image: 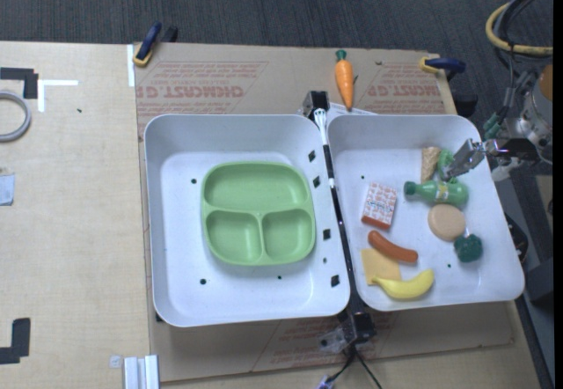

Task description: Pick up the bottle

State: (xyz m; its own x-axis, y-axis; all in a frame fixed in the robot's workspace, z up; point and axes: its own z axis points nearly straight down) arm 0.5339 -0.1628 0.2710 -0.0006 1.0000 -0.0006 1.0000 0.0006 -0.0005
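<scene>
The green bottle (437, 192) lies on its side in the right bin (352, 158), its neck pointing left. My gripper (461, 159) comes in from the right and hangs just above the bottle's body, at its upper right. The metal tip sits close over the bottle, and I cannot see anything held in it. The arm's wrist (528, 128) stays beyond the bin's right rim.
Around the bottle lie a toast slice (429, 162), a round bun (447, 222), a broccoli (469, 247), a red-and-white box (380, 205), a sausage (393, 247), cheese (378, 265) and a banana (407, 286). The left bin holds a green divided plate (259, 213). A carrot (343, 79) lies behind the bins.
</scene>
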